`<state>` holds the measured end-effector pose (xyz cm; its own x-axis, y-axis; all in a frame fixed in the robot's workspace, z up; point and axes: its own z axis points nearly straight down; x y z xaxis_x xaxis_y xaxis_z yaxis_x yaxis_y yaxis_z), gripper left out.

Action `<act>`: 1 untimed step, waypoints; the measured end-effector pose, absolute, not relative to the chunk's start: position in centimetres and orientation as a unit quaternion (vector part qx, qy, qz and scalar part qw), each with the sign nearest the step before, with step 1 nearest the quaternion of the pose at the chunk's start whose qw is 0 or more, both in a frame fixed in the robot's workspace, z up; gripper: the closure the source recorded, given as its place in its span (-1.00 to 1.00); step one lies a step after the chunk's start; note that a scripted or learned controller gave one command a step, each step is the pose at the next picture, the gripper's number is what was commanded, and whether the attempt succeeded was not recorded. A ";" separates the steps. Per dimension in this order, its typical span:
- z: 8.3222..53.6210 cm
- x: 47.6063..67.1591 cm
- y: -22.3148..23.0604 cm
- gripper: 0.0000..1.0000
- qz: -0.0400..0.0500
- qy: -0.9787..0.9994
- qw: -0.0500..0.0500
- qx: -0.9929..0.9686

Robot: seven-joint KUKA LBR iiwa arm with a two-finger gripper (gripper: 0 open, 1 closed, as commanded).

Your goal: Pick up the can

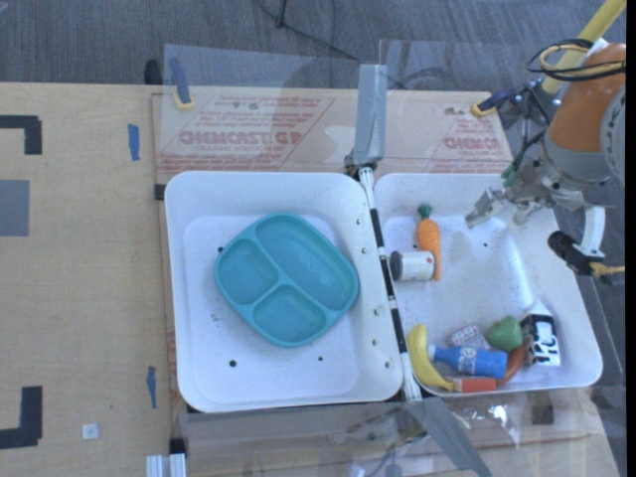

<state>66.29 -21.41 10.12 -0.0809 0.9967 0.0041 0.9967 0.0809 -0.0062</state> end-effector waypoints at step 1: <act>10.1 66.3 -21.4 -1.00 0.001 -0.735 0.004 -0.678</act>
